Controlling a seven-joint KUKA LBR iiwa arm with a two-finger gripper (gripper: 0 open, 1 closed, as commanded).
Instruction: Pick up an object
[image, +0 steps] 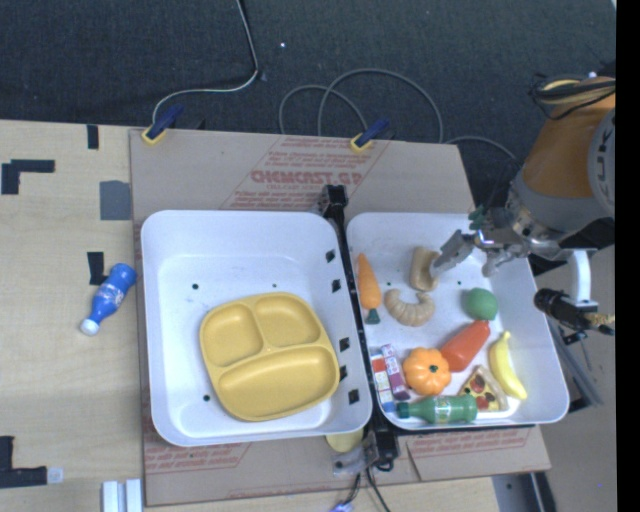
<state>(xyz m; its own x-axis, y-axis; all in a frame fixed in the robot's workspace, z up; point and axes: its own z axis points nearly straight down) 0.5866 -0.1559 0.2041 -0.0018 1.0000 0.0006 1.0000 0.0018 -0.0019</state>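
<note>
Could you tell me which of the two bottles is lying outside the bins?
The blue bottle lies on the bench, left of the left bin. The green bottle lies inside the right bin, along its near edge among the toy food.

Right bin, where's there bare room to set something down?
In the right bin, bare floor lies along the far wall, between the carrot and the gripper. The near half is crowded: pumpkin, green bottle, banana.
</note>
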